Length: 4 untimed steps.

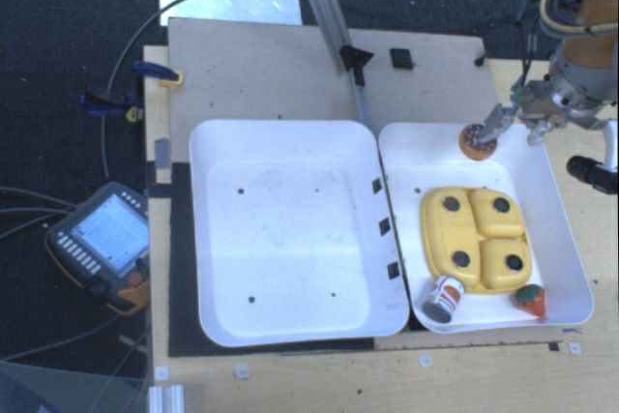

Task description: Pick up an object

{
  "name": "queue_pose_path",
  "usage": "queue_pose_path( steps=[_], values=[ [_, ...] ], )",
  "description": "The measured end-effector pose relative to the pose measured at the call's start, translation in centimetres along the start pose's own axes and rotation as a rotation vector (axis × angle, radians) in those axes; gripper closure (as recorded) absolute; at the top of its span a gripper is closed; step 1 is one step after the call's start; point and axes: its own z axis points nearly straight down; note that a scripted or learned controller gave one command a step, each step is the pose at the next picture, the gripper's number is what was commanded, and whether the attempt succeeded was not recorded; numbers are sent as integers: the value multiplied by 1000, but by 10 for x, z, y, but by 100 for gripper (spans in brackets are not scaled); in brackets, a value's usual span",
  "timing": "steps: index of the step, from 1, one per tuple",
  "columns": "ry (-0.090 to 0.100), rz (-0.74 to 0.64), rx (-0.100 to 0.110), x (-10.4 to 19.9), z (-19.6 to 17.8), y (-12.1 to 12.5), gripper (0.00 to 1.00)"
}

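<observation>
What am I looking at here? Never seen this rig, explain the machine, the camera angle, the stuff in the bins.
One fixed camera looks down at a slant on a bench. The grey robot arm with an orange band reaches in from the right; its claw hangs over the far edge of the right shallow white bin, by a small round brown object. Whether it grips that, I cannot tell. That bin also holds a yellow plastic sectioned tray, a small red-and-white can on its side and a small orange-red toy. The left white bin sits alongside.

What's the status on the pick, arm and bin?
Gripper over right bin's far rim, at small brown round object; grasp unconfirmed. Yellow tray, can, strawberry lying untouched. Nothing blocking.
</observation>
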Motion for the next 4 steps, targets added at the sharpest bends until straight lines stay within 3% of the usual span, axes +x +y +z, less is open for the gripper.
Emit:
queue_pose_path(
  steps=[1,2,3,4],
  values=[
    [1,-2,5,6,61,-3,0],
    [-1,-2,-3,5,97,-1,0],
    [-3,-5,-6,5,87,0,100],
    [-1,0,-7,2,23,-3,100]
  ],
)
